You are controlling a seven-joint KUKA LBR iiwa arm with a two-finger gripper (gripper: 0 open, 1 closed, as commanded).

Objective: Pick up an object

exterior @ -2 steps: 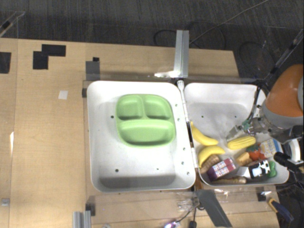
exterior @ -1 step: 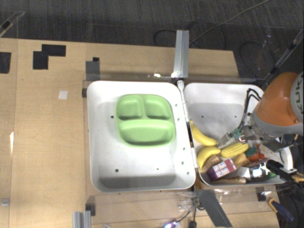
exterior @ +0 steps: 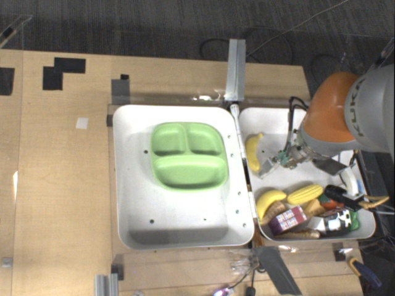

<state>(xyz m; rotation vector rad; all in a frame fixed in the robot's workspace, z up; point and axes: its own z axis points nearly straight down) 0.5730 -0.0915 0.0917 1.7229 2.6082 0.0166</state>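
A top-down, slanted look at a wooden bench (exterior: 55,184) with two shallow white bins side by side. In the right bin (exterior: 271,123), the gripper (exterior: 266,166) reaches toward the bin's left wall; its thin metal fingers (exterior: 271,163) are small and blurred, and whether they are spread or closed cannot be told. Nothing is visibly between them. Just beside the fingertips, against the left wall, lies a banana (exterior: 253,152), bright yellow, curved, lying lengthwise along the wall. Behind the fingers sits a dark wrist with a teal part, then the orange band (exterior: 327,113) and the grey arm (exterior: 373,106), which leans in from the right edge, angled down toward the bin.

Along the near edge of the right bin sits a cluster of toy foods: a yellow lemon-like piece (exterior: 270,201), an ear of corn (exterior: 305,194), a purple packet (exterior: 289,219) and other small items too jumbled to tell apart.

The left bin (exterior: 133,214) holds a green divided plate (exterior: 188,155) with three compartments, lying flat near the bin's middle.
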